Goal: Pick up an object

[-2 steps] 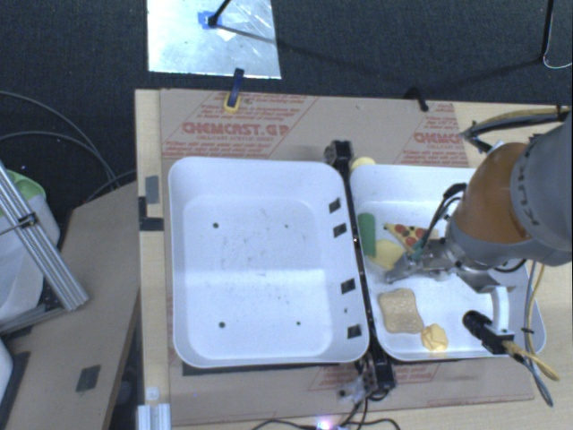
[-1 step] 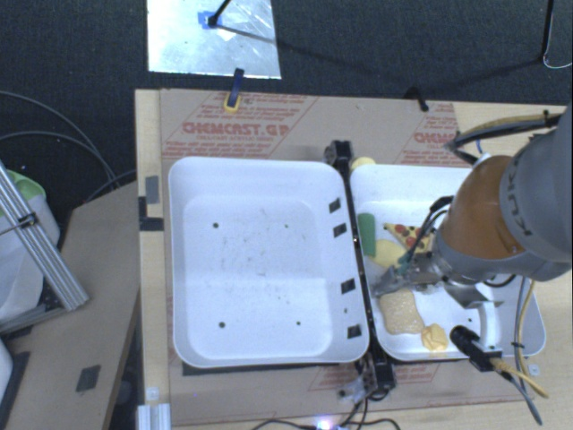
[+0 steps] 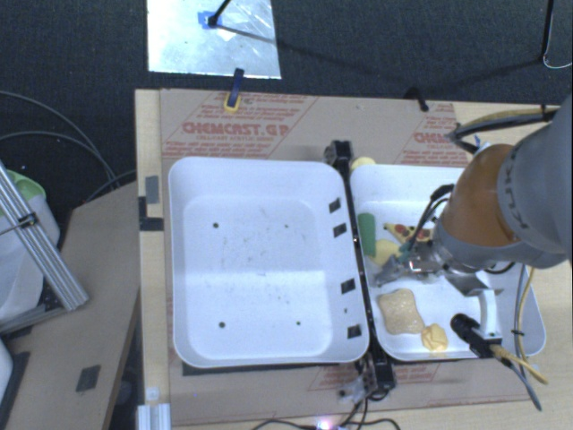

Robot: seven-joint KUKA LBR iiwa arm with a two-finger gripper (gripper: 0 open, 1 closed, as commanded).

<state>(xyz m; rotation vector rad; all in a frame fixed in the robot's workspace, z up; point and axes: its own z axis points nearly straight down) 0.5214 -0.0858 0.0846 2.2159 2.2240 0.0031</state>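
- White bins stand side by side on a cardboard sheet: left bin, right bin.
- Grey arm, with its orange band, reaches in from the right and hangs over the right bin.
- Gripper sits low over the left half of the right bin, pointing toward the divider between the bins.
- Gripper state: cannot be told from this view, whether wide, narrow or holding.
- Objects to pick all lie in the right bin:
  - green piece, upright along the left wall;
  - yellow piece, just beside the green piece and touching or nearly touching the gripper;
  - red-and-yellow item, near the arm, partly hidden;
  - beige block, just below the gripper;
  - yellow lump, beside the beige block at the near wall.
- Pale ball rests at the far rim of the right bin.
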